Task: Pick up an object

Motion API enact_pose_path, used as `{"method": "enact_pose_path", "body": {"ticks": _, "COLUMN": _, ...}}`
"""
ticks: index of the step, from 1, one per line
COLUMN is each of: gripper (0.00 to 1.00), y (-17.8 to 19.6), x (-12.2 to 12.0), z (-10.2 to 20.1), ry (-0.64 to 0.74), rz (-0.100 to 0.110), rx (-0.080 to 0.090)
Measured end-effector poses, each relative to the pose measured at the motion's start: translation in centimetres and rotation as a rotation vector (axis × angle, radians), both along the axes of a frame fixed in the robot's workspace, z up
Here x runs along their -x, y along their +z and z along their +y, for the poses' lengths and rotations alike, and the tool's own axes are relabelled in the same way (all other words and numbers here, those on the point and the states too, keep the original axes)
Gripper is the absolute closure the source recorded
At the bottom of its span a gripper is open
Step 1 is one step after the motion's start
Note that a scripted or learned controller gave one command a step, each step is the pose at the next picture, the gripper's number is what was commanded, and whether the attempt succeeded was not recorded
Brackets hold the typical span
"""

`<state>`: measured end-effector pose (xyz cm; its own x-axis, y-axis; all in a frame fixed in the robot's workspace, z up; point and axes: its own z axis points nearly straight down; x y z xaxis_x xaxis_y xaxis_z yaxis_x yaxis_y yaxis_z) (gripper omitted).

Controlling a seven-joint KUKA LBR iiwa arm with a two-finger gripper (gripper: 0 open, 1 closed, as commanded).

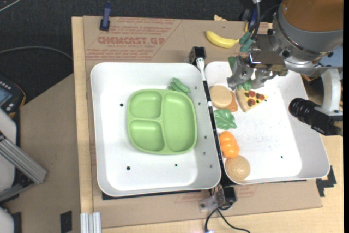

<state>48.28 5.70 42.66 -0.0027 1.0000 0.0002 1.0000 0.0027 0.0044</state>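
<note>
While the gripper (244, 80) hangs over the right bin (283, 139), grip impossible to tell, pizza slice (252, 99) just beside, green plate (162, 120) in left bin (109, 117).

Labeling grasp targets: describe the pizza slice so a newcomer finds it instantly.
Start at the right bin, the one without the green plate. Near its upper left, just under the end effector, lies the pizza slice, right of the round tan bun. It is the only wedge, tan with red dots.

arm (313, 3): grey, orange band above wrist, enters from upper right, reaching down and left | gripper (244, 78): low at far left part of right-hand side, pointing down | fingers: state unclear
</note>
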Motion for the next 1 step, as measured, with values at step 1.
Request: {"method": "enact_pose_path", "body": {"ticks": 1, "gripper": 1.00, "y": -4.08, "x": 0.40, "z": 2.33, "ry": 0.000, "rz": 0.010, "rx": 0.000}}
